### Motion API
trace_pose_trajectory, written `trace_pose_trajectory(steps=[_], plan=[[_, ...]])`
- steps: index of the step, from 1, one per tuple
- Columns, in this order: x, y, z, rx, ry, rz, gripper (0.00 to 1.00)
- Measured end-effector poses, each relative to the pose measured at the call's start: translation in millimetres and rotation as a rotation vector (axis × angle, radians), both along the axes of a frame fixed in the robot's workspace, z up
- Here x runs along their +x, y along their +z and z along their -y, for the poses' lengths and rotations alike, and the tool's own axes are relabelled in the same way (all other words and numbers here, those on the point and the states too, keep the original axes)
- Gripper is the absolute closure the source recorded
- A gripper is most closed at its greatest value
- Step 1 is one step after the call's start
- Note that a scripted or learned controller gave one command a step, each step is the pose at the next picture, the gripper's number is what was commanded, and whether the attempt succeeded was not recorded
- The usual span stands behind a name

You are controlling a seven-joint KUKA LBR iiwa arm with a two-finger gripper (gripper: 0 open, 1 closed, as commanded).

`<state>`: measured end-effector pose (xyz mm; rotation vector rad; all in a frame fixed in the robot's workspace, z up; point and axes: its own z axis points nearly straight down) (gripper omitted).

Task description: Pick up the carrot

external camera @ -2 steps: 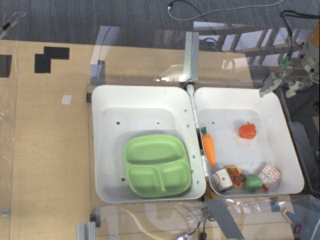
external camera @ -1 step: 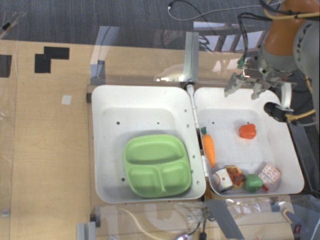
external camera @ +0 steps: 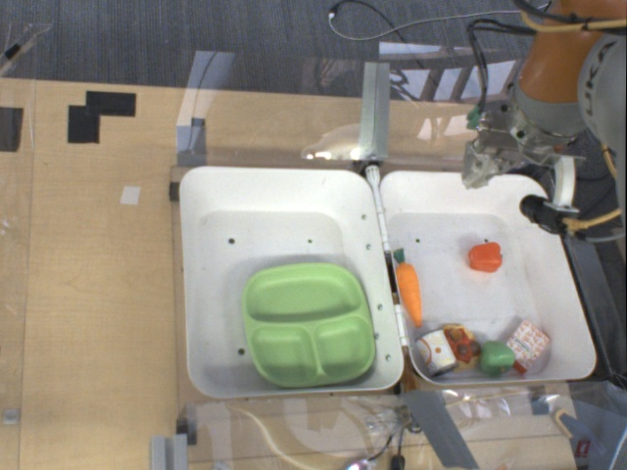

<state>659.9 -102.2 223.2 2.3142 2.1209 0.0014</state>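
Observation:
The carrot (external camera: 409, 293) is orange with a dark green stub at its top. It lies lengthwise against the left wall of the right bin (external camera: 558, 262), near the divider between the bins. My gripper (external camera: 483, 164) hangs over the bin's far edge, up and to the right of the carrot and well apart from it. Nothing shows beneath the gripper, and the carrot rests untouched on the bin floor.
A small red-orange piece (external camera: 484, 257) sits mid-bin. In the near corner cluster a small can (external camera: 437, 351), a green item (external camera: 497, 357) and a patterned box (external camera: 529, 341). A green divided tray (external camera: 309, 322) fills much of the left bin (external camera: 211, 262). Cables trail behind.

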Motion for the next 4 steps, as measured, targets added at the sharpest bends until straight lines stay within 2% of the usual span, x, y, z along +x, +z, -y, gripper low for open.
trace_pose_trajectory(steps=[1, 2, 3, 4], plan=[[0.0, -0.1, -0.1, 0.0, 0.001, 0.0, 0.0], [-54.3, -36.4, -51.1, 0.002, 0.016, -0.004, 0.0], [-93.4, -40.6, -75.4, 0.002, 0.147, -0.004, 0.0], [-165.2, -40.5, -96.5, 0.002, 0.499, -0.003, 0.0]])
